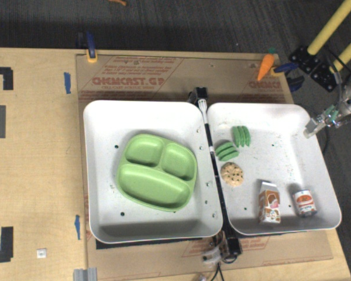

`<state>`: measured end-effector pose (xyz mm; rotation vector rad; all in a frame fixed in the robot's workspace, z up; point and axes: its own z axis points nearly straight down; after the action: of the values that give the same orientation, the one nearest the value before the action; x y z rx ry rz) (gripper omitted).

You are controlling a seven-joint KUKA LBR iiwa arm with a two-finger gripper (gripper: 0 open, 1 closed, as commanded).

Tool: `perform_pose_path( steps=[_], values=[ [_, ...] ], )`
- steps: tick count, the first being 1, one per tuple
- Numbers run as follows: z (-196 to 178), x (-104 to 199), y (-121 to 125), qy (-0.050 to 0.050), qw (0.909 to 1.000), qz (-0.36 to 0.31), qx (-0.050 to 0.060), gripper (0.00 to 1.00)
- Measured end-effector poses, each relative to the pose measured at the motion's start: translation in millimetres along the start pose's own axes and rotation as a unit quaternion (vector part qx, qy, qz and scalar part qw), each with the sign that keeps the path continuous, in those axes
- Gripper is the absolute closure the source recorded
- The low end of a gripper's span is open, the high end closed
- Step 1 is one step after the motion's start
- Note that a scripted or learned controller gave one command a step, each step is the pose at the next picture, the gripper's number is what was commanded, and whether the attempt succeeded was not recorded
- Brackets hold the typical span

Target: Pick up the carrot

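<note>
The carrot (265, 67), small and orange with a green top, lies on the brown board just beyond the far rim of the right bin (292, 113), outside both bins. My gripper (323, 120) hovers at the right bin's far right corner, well to the right of the carrot and nearer the camera, and apart from it. I see nothing held in it.
The right bin holds two green pods (241, 135), a cookie (231, 173), a small carton (269, 202) and a can (305, 202). A green divided plate (158, 171) fills the left bin (99, 157). A blue clamp (286, 69) and a yellow pole (334, 17) stand near the carrot.
</note>
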<state>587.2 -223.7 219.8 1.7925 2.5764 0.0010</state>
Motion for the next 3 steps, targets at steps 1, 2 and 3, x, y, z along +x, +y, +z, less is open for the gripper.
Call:
perform_pose_path(
  steps=[1, 2, 3],
  values=[
    [-31.7, 20.4, -55.5, 0.001, 0.9934, -0.115, 0.001, 1.0],
    [-38.3, 64.0, 51.4, 0.0, 0.9875, -0.157, -0.001, 1.0],
    [-40.3, 87.3, 106.4, 0.0, 0.9972, -0.074, -0.001, 1.0]
  ],
)
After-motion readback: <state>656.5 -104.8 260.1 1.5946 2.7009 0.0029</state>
